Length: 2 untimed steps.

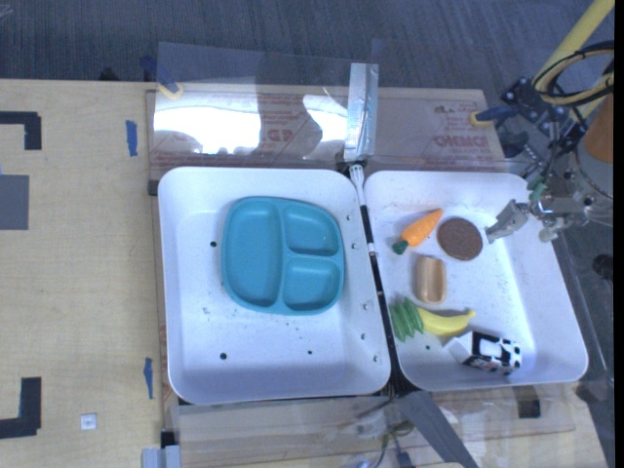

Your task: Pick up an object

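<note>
**A:** Where's the pincer (509,218)?

**B:** Over the right bin (546,359), near its far right corner, just beside a round brown disc (460,238). Whether the tips are apart or together, I cannot tell; nothing shows between them. The grey arm (570,178) comes in from the right edge with cables bundled above it.

**A:** And the things to pick?

**B:** All in that right bin. A toy carrot (421,228) lies just left of the disc, toward the far left corner. Below them sits a tan bread roll (430,280). Nearer the front, a banana (447,321) lies touching a green leafy piece (405,319) by the left wall. A small black-and-white item (492,352) rests by the front edge.

**A:** The left bin (185,291)?

**B:** It holds a blue divided plate (284,254), roughly centred, on a white floor with dark specks.

**A:** What carries it all?

**B:** A pale wooden tabletop (68,291) with black corner marks and blue tape bits on its left side. A clear glossy panel (253,115) stands behind the bins, catching glare. Beyond the far edge is dark grey carpet (292,8).
</note>
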Tool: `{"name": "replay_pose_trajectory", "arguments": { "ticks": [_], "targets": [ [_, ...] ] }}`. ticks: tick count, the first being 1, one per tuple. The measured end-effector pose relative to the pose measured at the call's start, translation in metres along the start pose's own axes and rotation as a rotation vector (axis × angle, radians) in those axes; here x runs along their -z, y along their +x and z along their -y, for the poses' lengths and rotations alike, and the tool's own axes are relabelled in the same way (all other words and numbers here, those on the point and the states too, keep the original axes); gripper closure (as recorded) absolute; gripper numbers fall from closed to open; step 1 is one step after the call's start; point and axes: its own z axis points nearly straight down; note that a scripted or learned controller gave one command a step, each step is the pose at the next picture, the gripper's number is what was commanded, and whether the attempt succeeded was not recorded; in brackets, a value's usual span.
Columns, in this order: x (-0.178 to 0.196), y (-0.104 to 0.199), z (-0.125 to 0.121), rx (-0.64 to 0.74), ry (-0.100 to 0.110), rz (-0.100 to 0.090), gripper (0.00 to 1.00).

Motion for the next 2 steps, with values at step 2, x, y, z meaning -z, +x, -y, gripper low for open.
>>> {"name": "replay_pose_trajectory", "arguments": {
  "ticks": [2],
  "targets": [
    [-0.109, 0.092, -0.075, -0.002, -0.004, 0.001, 0.00]
  ]
}}
